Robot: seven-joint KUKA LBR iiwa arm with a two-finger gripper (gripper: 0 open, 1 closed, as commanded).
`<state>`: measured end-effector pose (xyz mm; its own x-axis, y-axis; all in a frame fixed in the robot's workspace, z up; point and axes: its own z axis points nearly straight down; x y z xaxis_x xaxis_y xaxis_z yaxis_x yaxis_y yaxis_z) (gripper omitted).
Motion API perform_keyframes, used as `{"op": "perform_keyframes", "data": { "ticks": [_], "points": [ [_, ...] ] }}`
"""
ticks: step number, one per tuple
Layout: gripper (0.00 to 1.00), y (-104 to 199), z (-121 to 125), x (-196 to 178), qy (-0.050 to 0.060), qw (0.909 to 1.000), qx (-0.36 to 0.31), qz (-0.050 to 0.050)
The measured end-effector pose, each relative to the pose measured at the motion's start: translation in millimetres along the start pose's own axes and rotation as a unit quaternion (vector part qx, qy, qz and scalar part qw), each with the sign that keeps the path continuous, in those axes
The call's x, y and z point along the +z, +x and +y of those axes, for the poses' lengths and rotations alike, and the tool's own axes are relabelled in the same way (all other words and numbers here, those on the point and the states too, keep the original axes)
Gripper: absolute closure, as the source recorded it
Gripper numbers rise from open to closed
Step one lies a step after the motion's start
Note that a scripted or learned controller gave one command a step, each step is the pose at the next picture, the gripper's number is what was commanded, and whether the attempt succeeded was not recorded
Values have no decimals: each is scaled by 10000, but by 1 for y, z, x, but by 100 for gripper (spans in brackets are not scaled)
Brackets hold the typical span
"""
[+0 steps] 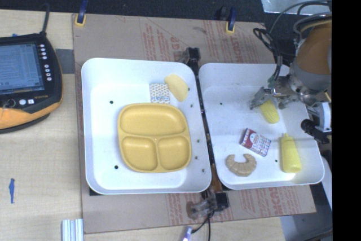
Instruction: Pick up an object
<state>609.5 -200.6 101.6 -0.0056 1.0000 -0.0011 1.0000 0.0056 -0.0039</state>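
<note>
gripper (269, 100) at the right bin's (225, 178) far edge, fingers spread over a yellow corn piece (271, 112), grasping nothing. red-and-white packet (255, 142), print illegible, mid-bin.

We see a bench (39, 178) covered by a brown board (254, 206). On the board, two white bins (96, 121) sit side by side, touching. A tablet (25, 79) rests at the bench's left edge.
</note>
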Motion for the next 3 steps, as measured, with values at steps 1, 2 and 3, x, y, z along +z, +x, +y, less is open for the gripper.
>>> {"op": "perform_keyframes", "data": {
  "ticks": [1,2,3],
  "points": [
    [100,-1,0,-11,3,10000,-12,-3],
    [100,48,2,-61,-10,10000,-1,2],
    [100,126,21,-103,-11,10000,1,13]
  ]
}}
